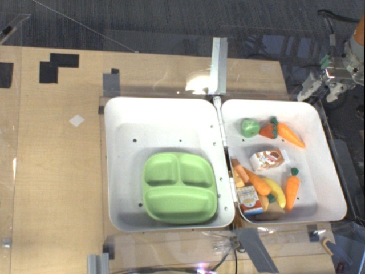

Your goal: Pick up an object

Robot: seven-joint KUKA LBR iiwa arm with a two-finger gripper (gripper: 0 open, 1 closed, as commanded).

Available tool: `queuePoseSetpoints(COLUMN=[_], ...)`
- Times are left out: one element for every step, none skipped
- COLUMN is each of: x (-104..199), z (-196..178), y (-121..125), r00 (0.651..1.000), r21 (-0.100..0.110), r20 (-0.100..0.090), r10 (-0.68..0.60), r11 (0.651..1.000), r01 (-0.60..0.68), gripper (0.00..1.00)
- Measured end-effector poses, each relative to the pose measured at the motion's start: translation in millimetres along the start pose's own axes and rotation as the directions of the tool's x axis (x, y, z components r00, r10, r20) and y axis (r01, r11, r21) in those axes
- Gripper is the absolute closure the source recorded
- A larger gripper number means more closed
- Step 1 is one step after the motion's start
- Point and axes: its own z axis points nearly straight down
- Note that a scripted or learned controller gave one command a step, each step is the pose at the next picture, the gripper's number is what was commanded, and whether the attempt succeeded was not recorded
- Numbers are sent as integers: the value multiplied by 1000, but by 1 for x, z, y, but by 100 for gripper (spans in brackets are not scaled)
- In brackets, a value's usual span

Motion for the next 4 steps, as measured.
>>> queuePoseSetpoints(x=[28, 23, 24, 61], z=[105, 165, 152, 39], y=[7, -1, 2, -4], r00=[998, 999, 999, 999], r21=[4, -3, -9, -4], r20=[-1, 0, 2, 0], r10=[65, -35, -40, -54], r11=[998, 999, 999, 999], r01=[-65, 35, 40, 54], gripper=[0, 0, 100, 100])
